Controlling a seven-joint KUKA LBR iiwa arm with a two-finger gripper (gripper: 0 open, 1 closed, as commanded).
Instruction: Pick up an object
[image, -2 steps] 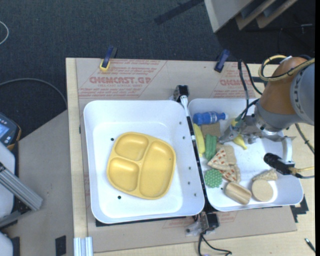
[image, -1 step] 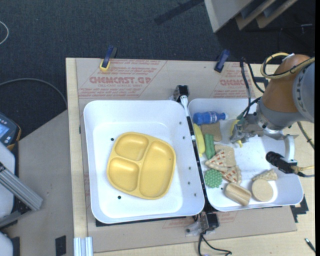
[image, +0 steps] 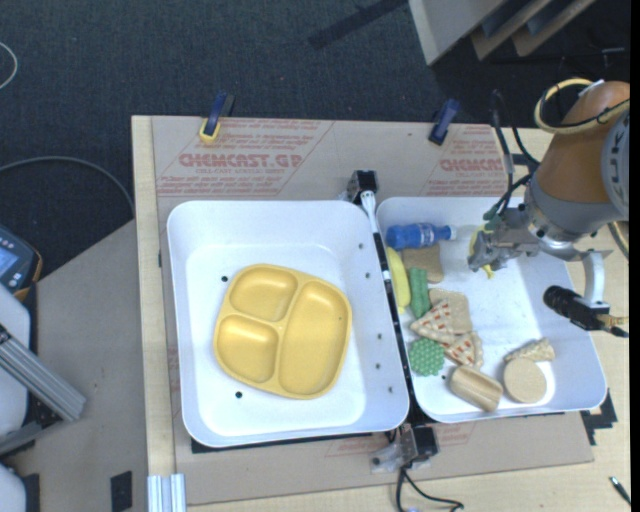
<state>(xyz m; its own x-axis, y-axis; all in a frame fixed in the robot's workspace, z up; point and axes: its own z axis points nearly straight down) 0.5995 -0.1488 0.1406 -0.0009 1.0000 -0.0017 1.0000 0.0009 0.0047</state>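
Observation:
My gripper (image: 489, 253) hangs over the back of the right bin (image: 515, 305), above bare white floor. A blue bottle (image: 415, 236) lies to its left against the back wall. Along the bin's left side lie a yellow banana-like piece (image: 398, 280), a green piece (image: 418, 293), a tan slab (image: 426, 262), two pizza slices (image: 446, 318) and a green knobbly disc (image: 427, 356). At the front sit a brown bread roll (image: 474, 387) and a pale round biscuit (image: 527, 381). Nothing shows in the gripper.
The left bin (image: 200, 250) holds a yellow divided plate (image: 283, 328). A raised rim with a black strip (image: 383, 275) separates the two bins. Two clamps (image: 213, 117) pin the cardboard sheet at the back.

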